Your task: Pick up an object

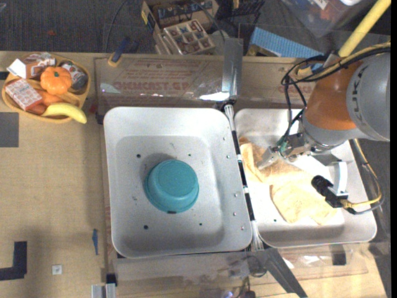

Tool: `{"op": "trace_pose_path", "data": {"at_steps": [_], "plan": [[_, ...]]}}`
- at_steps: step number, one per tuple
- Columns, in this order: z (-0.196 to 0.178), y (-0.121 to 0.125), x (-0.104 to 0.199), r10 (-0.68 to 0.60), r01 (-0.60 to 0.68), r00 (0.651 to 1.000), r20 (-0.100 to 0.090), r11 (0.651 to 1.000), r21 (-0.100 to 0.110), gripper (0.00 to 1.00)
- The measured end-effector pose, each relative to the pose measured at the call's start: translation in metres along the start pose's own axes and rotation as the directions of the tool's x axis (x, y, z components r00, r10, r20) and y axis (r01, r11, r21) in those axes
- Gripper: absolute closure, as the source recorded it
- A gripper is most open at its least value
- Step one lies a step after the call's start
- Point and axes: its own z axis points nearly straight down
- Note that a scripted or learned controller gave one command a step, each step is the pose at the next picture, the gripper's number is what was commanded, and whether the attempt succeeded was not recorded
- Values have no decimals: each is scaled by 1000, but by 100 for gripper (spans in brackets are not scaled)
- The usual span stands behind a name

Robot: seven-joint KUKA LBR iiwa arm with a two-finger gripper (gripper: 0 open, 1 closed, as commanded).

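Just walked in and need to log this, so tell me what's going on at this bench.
A grey KUKA arm with an orange band reaches in from the right over the right bin. Its pincer is down at a tan, flat, bread-like piece near the bin's left wall; whether it has a grip can't be told. A second similar piece lies nearer the front. The left bin holds a teal bowl, upside down and untouched.

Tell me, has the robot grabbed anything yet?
Not yet, as far as I can see. The gripper has reached down into the right bin, right at a flat tan piece, but nothing is lifted. A second tan piece lies nearby. The teal bowl sits in the left bin.
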Motion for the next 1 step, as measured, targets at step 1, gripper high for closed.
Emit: {"op": "trace_pose_path", "data": {"at_steps": [1], "plan": [[11,-1,5,-193,193,981,-1,981,4,0]]}}
